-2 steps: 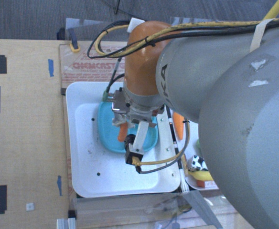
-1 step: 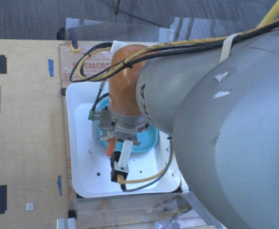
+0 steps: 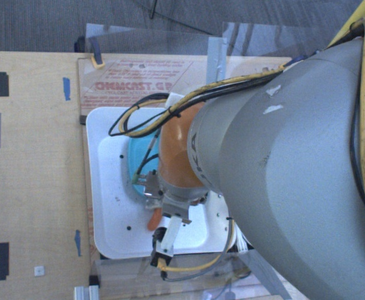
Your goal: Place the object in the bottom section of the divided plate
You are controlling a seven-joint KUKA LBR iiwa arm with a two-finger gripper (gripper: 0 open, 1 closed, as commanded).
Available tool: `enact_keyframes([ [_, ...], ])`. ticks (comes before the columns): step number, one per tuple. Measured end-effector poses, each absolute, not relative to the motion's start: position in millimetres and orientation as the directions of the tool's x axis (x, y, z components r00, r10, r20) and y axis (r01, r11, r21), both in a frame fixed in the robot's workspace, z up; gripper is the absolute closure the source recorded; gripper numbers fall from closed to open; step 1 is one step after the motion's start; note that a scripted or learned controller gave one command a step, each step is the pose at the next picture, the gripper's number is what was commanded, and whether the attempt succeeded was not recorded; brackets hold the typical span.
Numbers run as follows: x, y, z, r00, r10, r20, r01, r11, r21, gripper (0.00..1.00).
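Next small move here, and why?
Probably a short shift toward the teal plate. The orange object shows right by the wrist, against the white bin floor, just outside the plate's visible edge. Whether it is gripped is hidden, so keep the move small.

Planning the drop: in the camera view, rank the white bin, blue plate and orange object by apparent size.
1. White bin.
2. Blue plate, though the arm hides most of it, so its true rank is unsure.
3. Orange object, smallest, also partly covered.
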State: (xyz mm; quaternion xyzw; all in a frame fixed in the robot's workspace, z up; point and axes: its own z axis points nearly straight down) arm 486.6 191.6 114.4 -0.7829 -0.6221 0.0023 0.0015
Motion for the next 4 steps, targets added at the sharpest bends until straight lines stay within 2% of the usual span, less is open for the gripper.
enact_keyframes([
  [1, 514.9, 127, 92, -0.266, 0.964, 0.007, 0.964, 0.266, 0.009, 1.0],
  [2, 479.0, 92, 169, 0.03, 1.0, -0.001, 1.0, -0.03, -0.001, 1.0],
  [3, 539.6, 134, 156, 0.02, 1.0, -0.001, 1.0, -0.02, -0.001, 1.0],
  [4, 540.6, 176, 249, 0.132, 0.991, -0.001, 0.991, -0.132, -0.002, 1.0],
])
